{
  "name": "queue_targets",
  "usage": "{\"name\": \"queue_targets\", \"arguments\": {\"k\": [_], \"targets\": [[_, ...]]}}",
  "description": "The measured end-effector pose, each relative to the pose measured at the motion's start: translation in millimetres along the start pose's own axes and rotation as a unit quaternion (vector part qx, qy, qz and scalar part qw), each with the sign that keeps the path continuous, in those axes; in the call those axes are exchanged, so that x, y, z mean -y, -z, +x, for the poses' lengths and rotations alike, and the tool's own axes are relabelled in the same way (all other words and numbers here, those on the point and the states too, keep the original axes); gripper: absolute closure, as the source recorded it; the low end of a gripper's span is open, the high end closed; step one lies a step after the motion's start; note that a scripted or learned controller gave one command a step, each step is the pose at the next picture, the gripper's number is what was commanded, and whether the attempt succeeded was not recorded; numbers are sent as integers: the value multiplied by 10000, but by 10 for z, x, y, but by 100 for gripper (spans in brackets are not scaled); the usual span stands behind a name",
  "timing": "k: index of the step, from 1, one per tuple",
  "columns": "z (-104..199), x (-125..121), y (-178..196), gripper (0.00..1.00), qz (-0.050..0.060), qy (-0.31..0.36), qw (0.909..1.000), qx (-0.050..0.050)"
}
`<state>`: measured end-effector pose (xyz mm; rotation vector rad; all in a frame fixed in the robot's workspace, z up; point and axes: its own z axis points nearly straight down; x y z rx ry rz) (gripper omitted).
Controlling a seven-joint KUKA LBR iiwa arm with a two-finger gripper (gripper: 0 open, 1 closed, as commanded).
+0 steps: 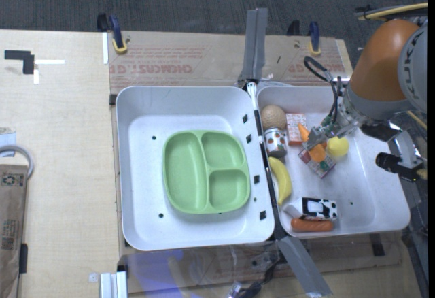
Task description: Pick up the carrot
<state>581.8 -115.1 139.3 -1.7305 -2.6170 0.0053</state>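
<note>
A: Hidden or unclear items?
B: Gripper (317,152) low over the right bin's (387,222) centre; whether open or closed, impossible to tell. Clear object (322,164) beneath, hard to identify.
A: Carrot position?
B: Carrot (313,224) flat by the right bin's near edge, touching a black-and-white box (319,207), well apart from the gripper.
A: Counts?
B: Two bins, one green divided plate (206,171) in the left bin (136,126), one banana (281,179), one lemon (338,146).

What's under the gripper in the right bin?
Beneath the gripper I see an orange piece, a clear packet and a yellow fruit beside it. Anything directly below is hidden.
</note>
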Motion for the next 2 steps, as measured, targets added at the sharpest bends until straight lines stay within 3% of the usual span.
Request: {"name": "queue_targets", "arguments": {"k": [1,2], "targets": [[384,-683,494,100,-13,1026,9947,11],[385,-525,485,100,2,755,9971,2]]}}
